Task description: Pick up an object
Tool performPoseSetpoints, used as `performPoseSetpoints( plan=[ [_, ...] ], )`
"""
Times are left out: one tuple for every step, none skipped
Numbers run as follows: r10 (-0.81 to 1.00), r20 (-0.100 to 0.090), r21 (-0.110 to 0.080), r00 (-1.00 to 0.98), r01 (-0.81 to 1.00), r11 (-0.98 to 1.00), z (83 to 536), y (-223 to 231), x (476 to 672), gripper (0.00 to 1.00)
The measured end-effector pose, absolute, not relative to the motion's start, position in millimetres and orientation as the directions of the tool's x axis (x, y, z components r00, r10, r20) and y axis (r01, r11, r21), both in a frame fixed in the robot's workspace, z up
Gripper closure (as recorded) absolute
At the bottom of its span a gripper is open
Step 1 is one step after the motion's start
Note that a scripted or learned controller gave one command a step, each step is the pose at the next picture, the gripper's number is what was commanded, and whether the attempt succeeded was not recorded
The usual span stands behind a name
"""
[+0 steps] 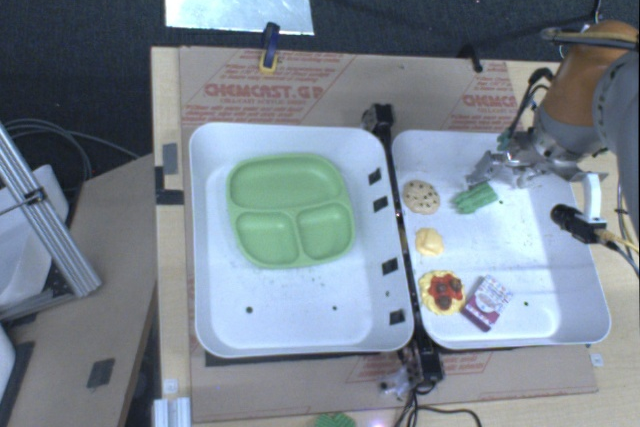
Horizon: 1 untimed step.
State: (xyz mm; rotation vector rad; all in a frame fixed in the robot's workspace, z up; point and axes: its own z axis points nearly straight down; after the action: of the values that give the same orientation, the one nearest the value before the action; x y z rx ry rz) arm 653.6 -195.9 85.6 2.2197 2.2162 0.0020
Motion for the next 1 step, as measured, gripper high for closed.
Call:
performPoseSetpoints(
  plan=[
    [1.000, 0.000, 0.003, -0.007, 1.000, 0.007, 85.0, -150.9, 663.2, 0.00]
  ],
)
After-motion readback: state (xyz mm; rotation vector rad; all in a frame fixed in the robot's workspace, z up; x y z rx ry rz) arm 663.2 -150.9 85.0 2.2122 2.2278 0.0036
